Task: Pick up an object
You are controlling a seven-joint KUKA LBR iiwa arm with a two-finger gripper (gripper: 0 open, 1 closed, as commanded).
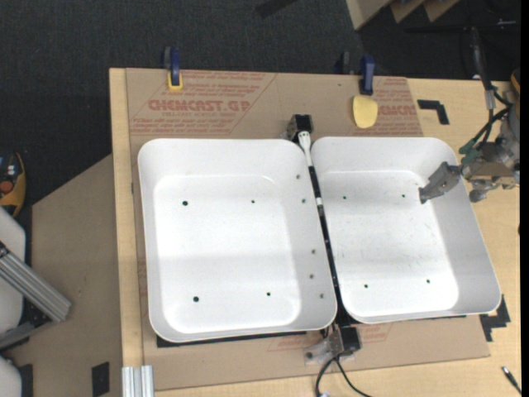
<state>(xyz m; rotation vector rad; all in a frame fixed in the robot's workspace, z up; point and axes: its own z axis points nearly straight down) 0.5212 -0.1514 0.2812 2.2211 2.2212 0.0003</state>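
Camera view, bench: a brown board (pixel 248 98) carries two shallow white bins side by side, apparently fixed in place by a blue clamp (pixel 173 59) and a second blue clamp (pixel 366 64) at the far edge, so they stay put for repeated tries.
Left bin (pixel 157 246): a white floor with a few small dark dots that look like holes or marks; I see no loose object in it.
Right bin (pixel 463 288): the same dotted white floor; again I cannot make out anything to grasp.
Divider: a thin black strip (pixel 318 213) runs between the bins' touching rims.
Yellow piece (pixel 364 111): lies on the board just beyond the right bin, outside both bins.
Gripper (pixel 434 187): reaches in from the right, low over the right bin's far right part.
Jaws: too small and dark to tell whether apart or together; nothing visible between them.
Task's thing: no pickable object is evident inside either bin.
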